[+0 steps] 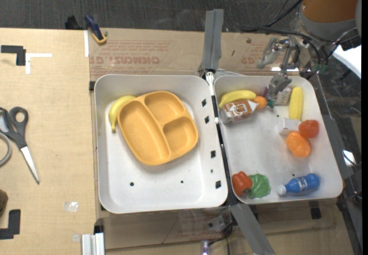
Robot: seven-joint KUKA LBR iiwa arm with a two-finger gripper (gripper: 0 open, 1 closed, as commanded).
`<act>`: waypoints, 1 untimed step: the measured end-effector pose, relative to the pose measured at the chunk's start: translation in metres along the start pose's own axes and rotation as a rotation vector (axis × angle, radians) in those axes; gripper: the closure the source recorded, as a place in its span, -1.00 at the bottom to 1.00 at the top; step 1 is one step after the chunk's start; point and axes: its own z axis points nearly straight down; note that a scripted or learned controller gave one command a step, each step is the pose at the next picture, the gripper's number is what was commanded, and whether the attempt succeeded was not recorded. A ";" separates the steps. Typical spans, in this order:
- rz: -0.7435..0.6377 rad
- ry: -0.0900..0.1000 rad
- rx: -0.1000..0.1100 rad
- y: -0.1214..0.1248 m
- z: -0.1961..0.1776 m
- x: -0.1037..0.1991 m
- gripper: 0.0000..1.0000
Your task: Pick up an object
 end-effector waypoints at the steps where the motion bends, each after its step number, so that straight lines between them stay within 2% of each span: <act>1: 0.077 0.000 0.000 -0.015 0.123 0.027 -1.00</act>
